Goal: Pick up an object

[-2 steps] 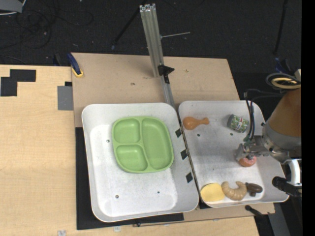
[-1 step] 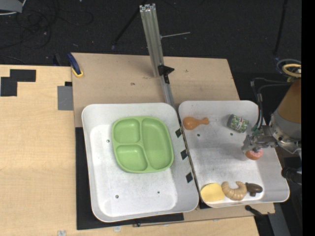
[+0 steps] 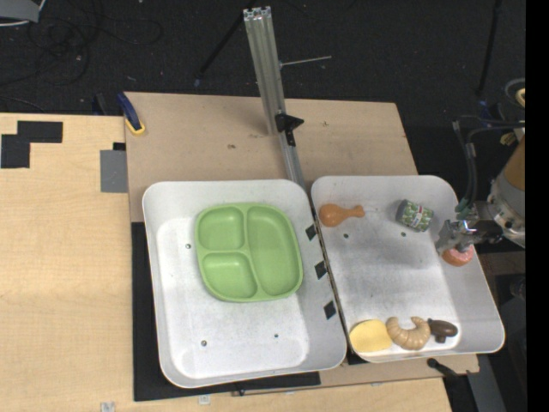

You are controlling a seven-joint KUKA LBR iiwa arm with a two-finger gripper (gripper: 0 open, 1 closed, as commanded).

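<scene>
- Two shallow white bins were seen side by side on the table [image 3: 257, 136]: the left bin [image 3: 171, 316] and the right bin [image 3: 386, 264].
- A green divided plate [image 3: 249, 252] with three compartments was found lying flat in the upper middle part of the left bin.
- An orange drumstick-shaped toy [image 3: 338, 215] was seen near the upper left corner of the right bin, its thin end pointing right.
- A small green and white can [image 3: 414, 215] was found lying on its side near the top edge of the right bin, well apart from the orange toy.
- A yellow rounded piece [image 3: 370, 336], a tan curled piece [image 3: 409, 333] and a dark brown piece [image 3: 443, 330] were lined up along the lower edge of the right bin, each touching or just beside the next.
- The end effector [image 3: 455, 230] was seen at the right rim of the right bin, reached in from the right.
- A small red-orange object [image 3: 459, 257] was seen directly under the end effector at the rim; whether it was clamped could not be told.
- Whether the end effector's tips were apart or together could not be told.
- A metal post [image 3: 268, 75] was seen rising behind the bins.
</scene>
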